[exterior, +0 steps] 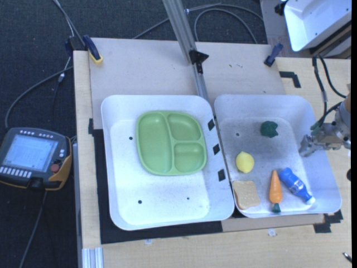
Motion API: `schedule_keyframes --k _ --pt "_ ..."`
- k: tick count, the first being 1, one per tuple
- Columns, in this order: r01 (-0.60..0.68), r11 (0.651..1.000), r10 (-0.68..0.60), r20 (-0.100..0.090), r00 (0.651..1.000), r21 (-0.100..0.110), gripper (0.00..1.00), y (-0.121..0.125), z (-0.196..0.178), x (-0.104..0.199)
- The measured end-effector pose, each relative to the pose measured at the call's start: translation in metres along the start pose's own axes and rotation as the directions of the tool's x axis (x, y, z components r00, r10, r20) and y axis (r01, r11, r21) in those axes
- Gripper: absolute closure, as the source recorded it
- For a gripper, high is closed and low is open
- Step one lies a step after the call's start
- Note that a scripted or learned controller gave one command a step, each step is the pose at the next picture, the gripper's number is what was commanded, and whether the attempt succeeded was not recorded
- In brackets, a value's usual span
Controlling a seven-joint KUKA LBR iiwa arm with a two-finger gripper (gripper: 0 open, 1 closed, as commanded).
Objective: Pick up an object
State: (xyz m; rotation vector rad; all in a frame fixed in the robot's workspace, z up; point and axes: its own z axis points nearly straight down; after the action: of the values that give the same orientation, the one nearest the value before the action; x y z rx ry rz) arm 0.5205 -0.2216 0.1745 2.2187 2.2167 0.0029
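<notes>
Looking down on the bench [139, 66], you see two white bins side by side. The left bin [162, 211] holds a green divided plate [170, 143] set toward its far middle, with bare floor along the near and left edges. The right bin [290, 108] carries the loose things: a dark green piece [269, 129] toward the far side, a lemon [244, 162] in the middle left, a slice of bread [247, 194] at the near left corner, a carrot [275, 188] just right of the bread, and a blue bottle [294, 184] lying tilted just right of the carrot.

Your hand [319, 143] hangs at the right bin's right rim, well apart from the lemon and the green piece; you cannot tell how it is set, and nothing shows in its grip. The widest open room lies in the bin's middle, between the green piece and the bottle.
</notes>
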Motion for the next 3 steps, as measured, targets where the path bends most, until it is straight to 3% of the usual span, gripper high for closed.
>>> schedule_keyframes --k 2,3 --pt "0.003 1.000 -0.003 0.000 1.000 -0.002 1.00 0.008 -0.097 -0.001" --pt "0.007 1.000 -0.007 -0.006 1.000 0.007 1.00 0.005 -0.085 0.057"
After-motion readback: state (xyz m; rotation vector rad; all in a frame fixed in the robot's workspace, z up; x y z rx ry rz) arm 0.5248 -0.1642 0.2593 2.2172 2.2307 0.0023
